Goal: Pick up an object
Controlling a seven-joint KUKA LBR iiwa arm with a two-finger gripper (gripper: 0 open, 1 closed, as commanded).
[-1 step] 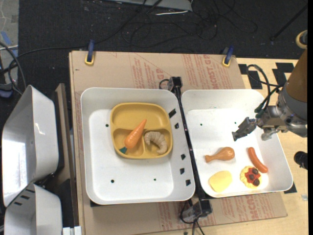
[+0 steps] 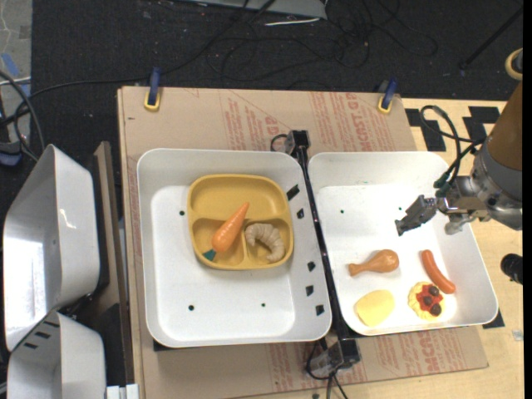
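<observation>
Over right bin (image 2: pixel 332 177), gripper (image 2: pixel 413 218) hovers above drumstick (image 2: pixel 376 263); finger state cannot tell, nothing seen held. Sausage (image 2: pixel 437 272), yellow slice (image 2: pixel 375 307), tart (image 2: pixel 431 300) nearby. Carrot (image 2: pixel 230 228), shrimp (image 2: pixel 267 239) in yellow tray (image 2: pixel 241 188), left bin (image 2: pixel 166 248).

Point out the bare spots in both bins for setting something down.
Left bin: floor below the yellow plate. Right bin: upper left, left of the end effector. Crowded: lower right around drumstick, sausage, yellow piece, tart.

Bright, even overhead light; white bins (image 2: pixel 332 248) glare slightly, shadows stay soft, focus is sharp, dark floor (image 2: pixel 75 32) dim.
</observation>
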